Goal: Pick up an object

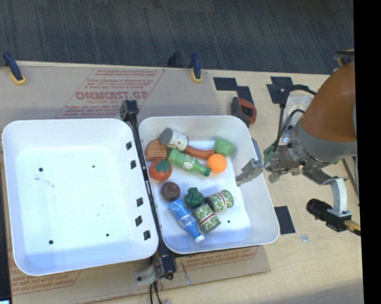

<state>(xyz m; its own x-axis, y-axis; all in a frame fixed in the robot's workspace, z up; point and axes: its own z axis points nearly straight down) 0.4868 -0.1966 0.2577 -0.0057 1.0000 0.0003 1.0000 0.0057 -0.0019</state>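
The gripper hangs over the right bin's right wall — whether parted or closed I cannot tell — with the orange ball lying nearest, just to its left.

Toys lie in the right bin.

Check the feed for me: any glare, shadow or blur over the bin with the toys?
Camera view: light is even, with no strong glare on the right bin; the toys cast only faint shadows; the blue bottle and orange ball read reasonably sharp; the gripper at the bin's right rim looks slightly soft.
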